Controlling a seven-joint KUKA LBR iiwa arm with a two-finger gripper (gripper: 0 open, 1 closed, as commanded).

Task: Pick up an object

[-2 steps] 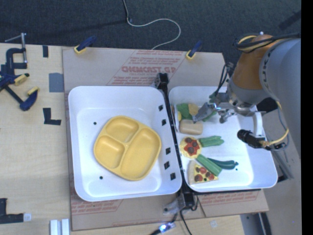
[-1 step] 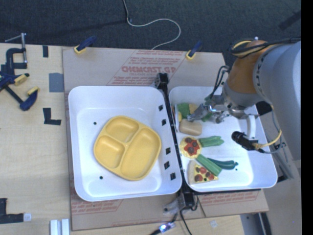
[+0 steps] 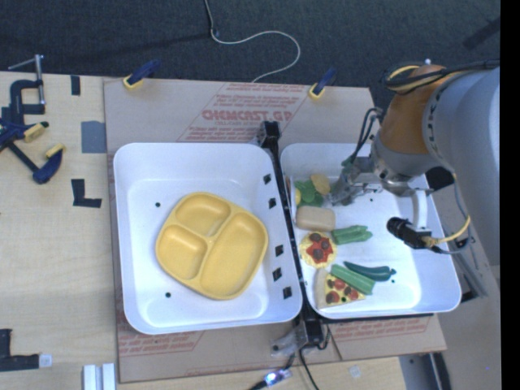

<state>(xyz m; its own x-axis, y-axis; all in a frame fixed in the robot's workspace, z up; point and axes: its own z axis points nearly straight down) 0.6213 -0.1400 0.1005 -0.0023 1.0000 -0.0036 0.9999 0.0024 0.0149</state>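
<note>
Cardboard covers your counter [image 3: 236,116] under two bins. The gripper [image 3: 345,187] hangs over the right bin's [image 3: 439,291] far-left corner, beside the tan block [image 3: 315,218]; whether it's closed, I cannot tell. Crowded toys could foul your grasp.

One fixed camera — high above the bench [image 3: 57,218], slanted down, moderately near — takes in both bins [image 3: 134,169].
</note>
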